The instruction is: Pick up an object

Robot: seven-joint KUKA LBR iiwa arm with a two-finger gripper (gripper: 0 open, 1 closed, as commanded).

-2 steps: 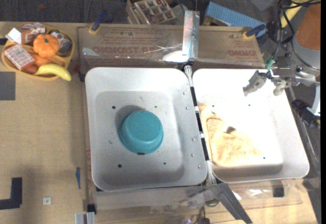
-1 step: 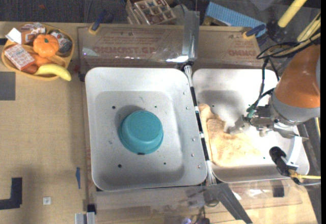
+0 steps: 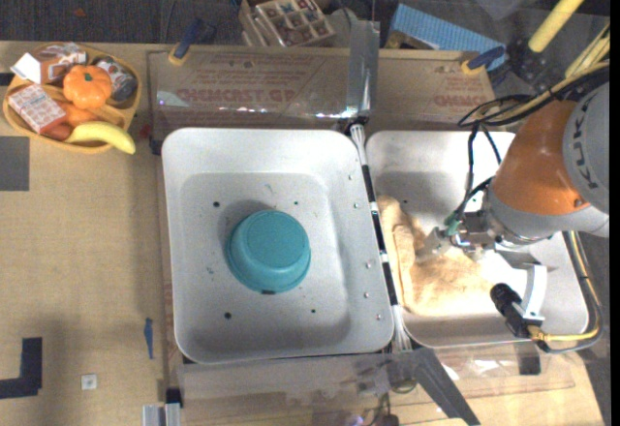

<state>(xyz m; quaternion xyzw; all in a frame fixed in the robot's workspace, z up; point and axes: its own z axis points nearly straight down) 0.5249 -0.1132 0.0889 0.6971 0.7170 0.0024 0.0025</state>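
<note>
A tan cloth (image 3: 438,269) lies rumpled in the right bin (image 3: 426,148), spread from its left wall toward the middle and down to the near edge. The gripper (image 3: 448,232) is low over the cloth's upper part, close to or touching it; from this angle I cannot tell how its jaws stand or whether anything is pinched.

One teal bowl (image 3: 270,251) sits upside down near the middle of the left bin (image 3: 194,163). That makes one cloth, one bowl, two bins side by side.

The arm (image 3: 542,172) comes in from the right over the right bin's far right corner, its orange band above the wrist, bent down and leftward toward the cloth.

At the bench's far left corner a dish of play food (image 3: 70,97) holds one pumpkin and one banana among small boxes.
</note>
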